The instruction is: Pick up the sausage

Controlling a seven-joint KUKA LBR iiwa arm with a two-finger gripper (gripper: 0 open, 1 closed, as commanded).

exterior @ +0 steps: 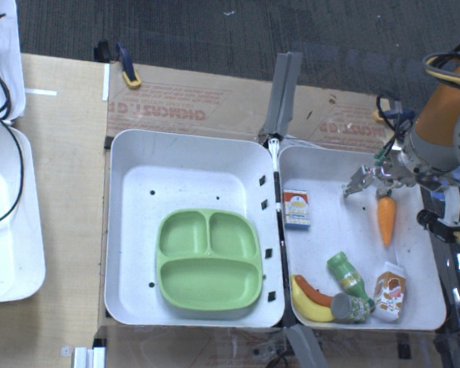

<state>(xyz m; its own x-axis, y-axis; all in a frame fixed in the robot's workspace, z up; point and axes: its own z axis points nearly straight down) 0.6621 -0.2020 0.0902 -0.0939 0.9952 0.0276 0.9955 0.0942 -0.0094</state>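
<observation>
Lying by the right bin's [440, 276] front wall: sausage [314, 289], touching banana [310, 306]. Hovering open-fingered at the back corner, grasping nothing: gripper [373, 183].

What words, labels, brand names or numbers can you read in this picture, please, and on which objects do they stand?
Red lettering on the cardboard sheet behind the bins: upside down and mirrored, too faint to read.
Small carton in the right bin: red and blue print, too small to read.
Pouch in the right bin: printed picture, text too blurred to read.
Green bottle: label unreadable.
No text reads clearly.
</observation>
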